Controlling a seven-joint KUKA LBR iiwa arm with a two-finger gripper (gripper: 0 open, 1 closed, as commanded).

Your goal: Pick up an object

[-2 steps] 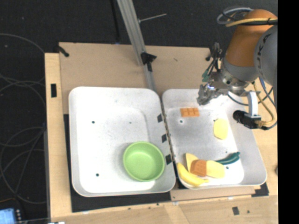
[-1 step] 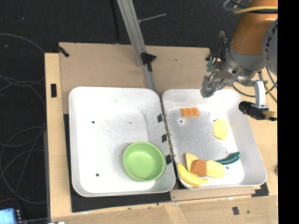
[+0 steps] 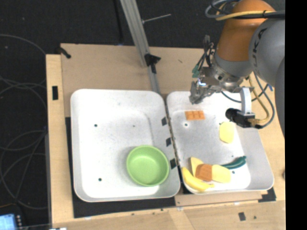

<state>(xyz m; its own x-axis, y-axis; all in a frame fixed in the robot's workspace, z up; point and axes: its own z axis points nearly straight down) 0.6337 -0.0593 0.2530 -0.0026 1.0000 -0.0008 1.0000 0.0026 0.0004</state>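
My gripper (image 3: pixel 196 96) hangs over the far edge of the right bin (image 3: pixel 254 152), just above and behind a small orange waffle-like piece (image 3: pixel 194 115). Nothing shows between its fingers. A pale yellow chunk (image 3: pixel 227 132) lies right of centre in that bin. At the bin's near edge sit a banana (image 3: pixel 194 182), a brown-orange block (image 3: pixel 204 172), a yellow wedge (image 3: pixel 220 174) and a dark green curved item (image 3: pixel 235 163). A green bowl (image 3: pixel 147 165) rests in the left bin (image 3: pixel 96 114), at its near right.
A metal pole (image 3: pixel 139 37) slants down from the top to the seam between the bins. The arm's black cable fitting (image 3: pixel 240 117) overhangs the right bin's right side. Bench wood (image 3: pixel 105 66) surrounds the bins.
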